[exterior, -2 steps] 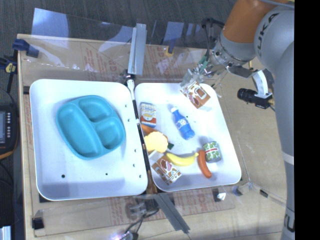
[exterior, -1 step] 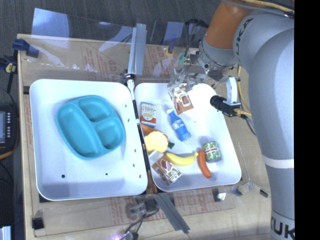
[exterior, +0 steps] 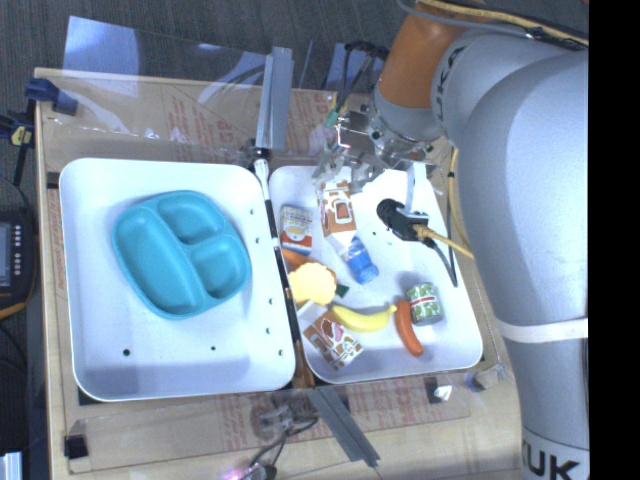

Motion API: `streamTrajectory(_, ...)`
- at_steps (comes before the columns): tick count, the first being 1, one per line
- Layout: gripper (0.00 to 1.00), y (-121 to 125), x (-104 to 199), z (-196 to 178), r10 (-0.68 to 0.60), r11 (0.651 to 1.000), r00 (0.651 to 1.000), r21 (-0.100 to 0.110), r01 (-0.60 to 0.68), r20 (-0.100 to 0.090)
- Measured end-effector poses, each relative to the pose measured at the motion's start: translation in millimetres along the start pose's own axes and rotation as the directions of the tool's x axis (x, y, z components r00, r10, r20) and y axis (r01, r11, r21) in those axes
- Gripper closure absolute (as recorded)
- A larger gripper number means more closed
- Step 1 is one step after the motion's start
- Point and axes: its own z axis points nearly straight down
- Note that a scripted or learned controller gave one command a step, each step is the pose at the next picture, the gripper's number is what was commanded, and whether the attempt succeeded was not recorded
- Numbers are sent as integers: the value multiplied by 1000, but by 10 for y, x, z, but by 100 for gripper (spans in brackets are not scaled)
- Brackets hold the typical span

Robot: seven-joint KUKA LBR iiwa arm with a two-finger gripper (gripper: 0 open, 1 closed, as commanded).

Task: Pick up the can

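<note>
The can (exterior: 424,303), green-labelled with a red band, sits toward the near right corner of the right bin (exterior: 456,344), one of two white bins on a table (exterior: 200,118) seen from above. A red sausage (exterior: 408,334) lies just beside it on the near side. A banana (exterior: 362,318) curves to the can's left, its tip close to the sausage.

The grey arm (exterior: 520,168) reaches in from the right. Its gripper (exterior: 343,166) is at the far end of the same bin, over a small brown-and-white carton (exterior: 338,210) and well apart from the can. Whether the gripper is open, closed or grasping anything cannot be told from this angle.

A small blue packet (exterior: 360,264) lies between the carton and the can. Along the bin's left wall are a white-and-orange box (exterior: 296,226), a yellow fruit (exterior: 312,284) and a patterned carton (exterior: 335,340). The left bin (exterior: 90,348) holds a blue divided plate (exterior: 180,253).
</note>
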Motion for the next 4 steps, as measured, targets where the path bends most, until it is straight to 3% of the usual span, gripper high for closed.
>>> streamTrajectory(1, 100, -56, 232, -44, 373, 928, 928, -2, -373, 0)
streamTrajectory(4, 100, -70, 289, -304, 346, 938, 938, 12, -346, 4)
